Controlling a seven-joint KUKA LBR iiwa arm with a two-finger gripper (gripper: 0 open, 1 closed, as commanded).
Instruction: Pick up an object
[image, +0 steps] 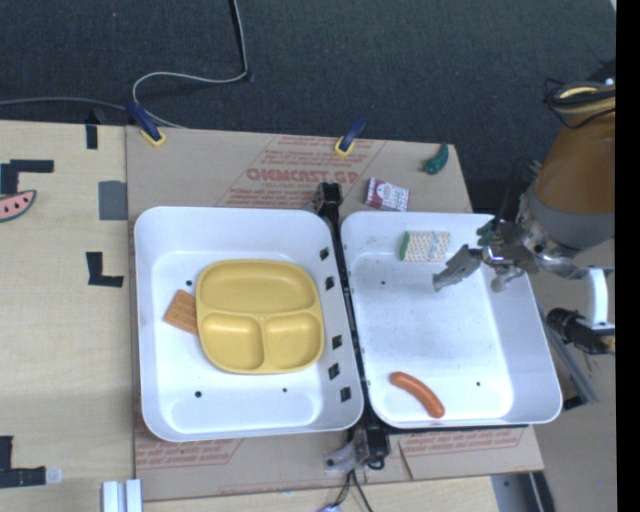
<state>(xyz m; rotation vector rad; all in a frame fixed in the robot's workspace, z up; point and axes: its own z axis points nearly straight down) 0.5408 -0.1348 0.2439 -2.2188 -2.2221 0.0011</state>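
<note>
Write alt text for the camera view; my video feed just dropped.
The tool hangs open over the right bin, near a small speckled packet, holding nothing. An orange sausage lies at that bin's front; the left bin holds a yellow divided plate partly covering a waffle piece.

Even, fairly bright overhead light, soft faint shadows, white bins (240, 225) slightly washed out, mildly soft focus, low resolution
</note>
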